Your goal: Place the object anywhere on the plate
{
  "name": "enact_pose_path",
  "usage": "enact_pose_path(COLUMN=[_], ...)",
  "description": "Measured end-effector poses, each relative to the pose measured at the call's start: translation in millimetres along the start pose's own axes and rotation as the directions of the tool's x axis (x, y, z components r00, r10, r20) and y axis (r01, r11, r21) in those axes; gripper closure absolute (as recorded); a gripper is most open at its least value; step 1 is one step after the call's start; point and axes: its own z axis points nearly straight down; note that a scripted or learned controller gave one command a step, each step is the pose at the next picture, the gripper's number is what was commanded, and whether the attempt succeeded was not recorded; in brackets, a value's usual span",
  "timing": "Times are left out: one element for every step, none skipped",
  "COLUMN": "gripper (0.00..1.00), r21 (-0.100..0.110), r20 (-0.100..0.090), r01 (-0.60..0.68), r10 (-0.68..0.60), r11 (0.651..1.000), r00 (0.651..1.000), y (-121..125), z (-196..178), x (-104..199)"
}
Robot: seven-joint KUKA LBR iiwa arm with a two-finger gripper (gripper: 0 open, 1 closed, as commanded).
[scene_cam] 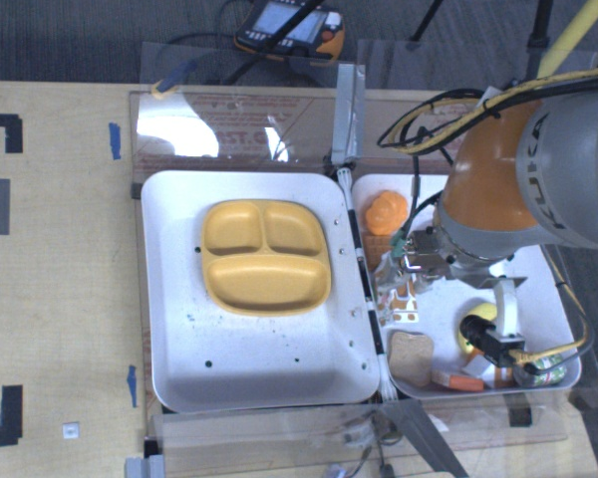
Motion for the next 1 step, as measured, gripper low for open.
enact_pose_path(gripper=[1.0], r21=[-0.004], r20=[0.0], r01=[-0.264], r10=[0.264], r11=[0.965], r00=[0.965], y=[36.3], z=[-32.1], x=[-16.8])
